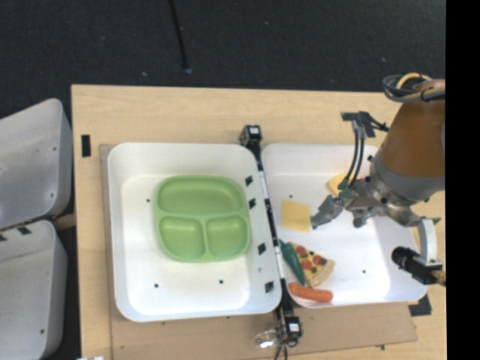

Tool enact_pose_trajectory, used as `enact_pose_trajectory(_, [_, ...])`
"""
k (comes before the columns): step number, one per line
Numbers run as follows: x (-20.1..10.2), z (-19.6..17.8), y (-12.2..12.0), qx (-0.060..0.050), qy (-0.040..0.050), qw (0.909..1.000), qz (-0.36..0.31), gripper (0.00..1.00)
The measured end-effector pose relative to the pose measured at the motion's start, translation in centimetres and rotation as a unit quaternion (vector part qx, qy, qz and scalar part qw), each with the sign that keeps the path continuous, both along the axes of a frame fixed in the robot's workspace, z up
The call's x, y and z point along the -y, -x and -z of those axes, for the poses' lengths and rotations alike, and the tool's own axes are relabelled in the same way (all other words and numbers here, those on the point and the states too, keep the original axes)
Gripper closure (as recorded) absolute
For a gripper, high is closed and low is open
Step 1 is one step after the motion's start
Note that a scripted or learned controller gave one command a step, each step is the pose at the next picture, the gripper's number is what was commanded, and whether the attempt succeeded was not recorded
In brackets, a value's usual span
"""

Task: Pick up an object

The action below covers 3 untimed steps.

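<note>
In the right bin [360,283] lie several toy foods. A pale yellow cheese slice [295,214] rests near the divider, and a pizza slice [314,268] lies below it. Beside the pizza is a green pod-like piece [289,260]. An orange-red sausage [311,295] lies at the front wall. A yellow piece [337,182] peeks out from behind the arm. My gripper [342,214] hangs over the bin's middle, just right of the cheese slice. It is open, with nothing between its fingers [325,214].
The left bin [127,291] holds a green divided plate [202,217]. A black-clipped divider [264,216] separates the bins. The arm's orange band and grey body [412,148] cover the right bin's far right part. A black fitting [409,261] sits at the right wall.
</note>
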<state>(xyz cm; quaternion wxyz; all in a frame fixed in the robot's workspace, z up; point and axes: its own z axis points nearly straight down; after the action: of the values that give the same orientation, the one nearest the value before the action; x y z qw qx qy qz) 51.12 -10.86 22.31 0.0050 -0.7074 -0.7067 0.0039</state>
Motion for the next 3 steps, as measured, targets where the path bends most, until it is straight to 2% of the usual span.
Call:
enact_pose_trajectory(1, [0.0, -0.7, -0.3, 0.007, 0.0009, 1.0000, -0.002, 0.00])
enact_pose_trajectory(2, [-0.4, 5.6, -0.1, 0.004, 0.0008, 1.0000, -0.001, 0.00])
enact_pose_trajectory(3, [0.6, 11.4, -0.1, 0.004, 0.0012, 1.0000, 0.000, 0.00])
